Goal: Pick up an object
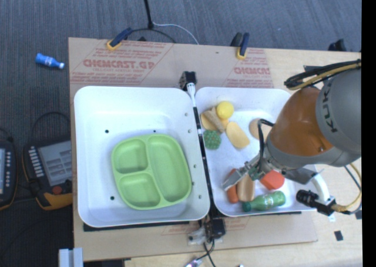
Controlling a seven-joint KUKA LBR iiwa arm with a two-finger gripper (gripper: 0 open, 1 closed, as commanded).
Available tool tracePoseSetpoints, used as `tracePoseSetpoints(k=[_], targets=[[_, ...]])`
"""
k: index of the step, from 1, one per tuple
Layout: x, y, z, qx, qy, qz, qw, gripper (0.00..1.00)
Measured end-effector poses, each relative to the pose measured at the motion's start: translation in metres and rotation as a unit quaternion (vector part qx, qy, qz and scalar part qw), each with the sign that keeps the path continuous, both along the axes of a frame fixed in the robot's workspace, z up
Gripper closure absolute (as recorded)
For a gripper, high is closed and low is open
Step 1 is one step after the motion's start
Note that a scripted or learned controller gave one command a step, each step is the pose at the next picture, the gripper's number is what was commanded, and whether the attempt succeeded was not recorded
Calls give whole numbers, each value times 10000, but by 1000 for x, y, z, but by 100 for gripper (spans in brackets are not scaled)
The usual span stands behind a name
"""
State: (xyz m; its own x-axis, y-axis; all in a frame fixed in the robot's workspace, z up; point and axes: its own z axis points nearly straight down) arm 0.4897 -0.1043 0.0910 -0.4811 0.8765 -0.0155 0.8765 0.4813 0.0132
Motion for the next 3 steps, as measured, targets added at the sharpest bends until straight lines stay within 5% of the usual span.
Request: tracePoseSetpoints(k=[1,2,3], targets=[[0,2,0,37,-17,-1041,9946,0],[2,0,11,23,-42,-1058,9944,100],[2,0,11,23,-39,-1058,9944,0]])
